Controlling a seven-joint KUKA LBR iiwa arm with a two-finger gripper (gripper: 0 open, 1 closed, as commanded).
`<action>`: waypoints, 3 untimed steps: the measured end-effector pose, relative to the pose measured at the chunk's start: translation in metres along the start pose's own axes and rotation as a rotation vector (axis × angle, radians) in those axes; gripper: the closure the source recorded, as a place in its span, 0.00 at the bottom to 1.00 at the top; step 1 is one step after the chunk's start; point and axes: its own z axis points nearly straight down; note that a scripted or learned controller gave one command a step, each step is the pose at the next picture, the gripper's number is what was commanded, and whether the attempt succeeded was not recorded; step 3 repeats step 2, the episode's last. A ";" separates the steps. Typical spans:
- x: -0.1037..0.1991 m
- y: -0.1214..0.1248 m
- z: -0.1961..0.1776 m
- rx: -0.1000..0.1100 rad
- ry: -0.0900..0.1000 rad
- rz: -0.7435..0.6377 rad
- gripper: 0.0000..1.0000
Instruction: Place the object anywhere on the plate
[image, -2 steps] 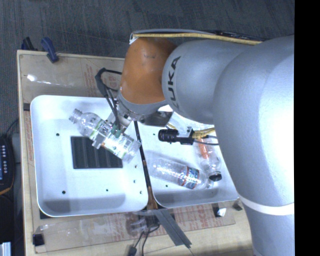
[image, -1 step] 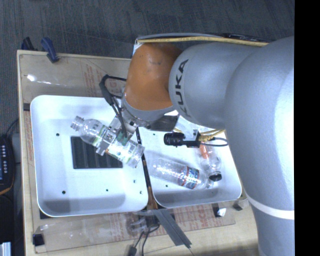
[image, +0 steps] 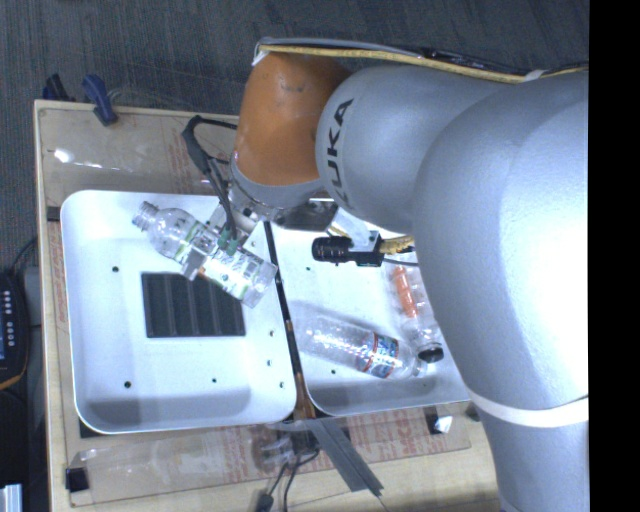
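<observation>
A clear plastic bottle (image: 200, 252) with a pale label lies at a slant over the left bin, its cap end toward the far left and its base just over the top edge of the dark ridged plate (image: 192, 305). My gripper (image: 226, 236) comes down from the orange-banded wrist onto the bottle's middle. The thin fingers (image: 220, 222) are closed across the bottle's body. The plate lies flat in the middle of the left bin with nothing resting on it.
The left bin (image: 100, 390) holds the plate. In the right bin (image: 340, 408) lie another clear bottle (image: 355, 348) and an orange-labelled bottle (image: 405, 290). The big grey arm covers the right bin's far side. A blue clamp (image: 100, 100) sits at the bench's far left corner.
</observation>
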 end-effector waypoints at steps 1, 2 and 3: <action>0.022 -0.024 0.007 0.002 0.003 -0.275 1.00; 0.022 -0.024 0.006 0.001 0.002 -0.274 0.00; 0.022 -0.024 0.006 0.001 0.002 -0.274 0.00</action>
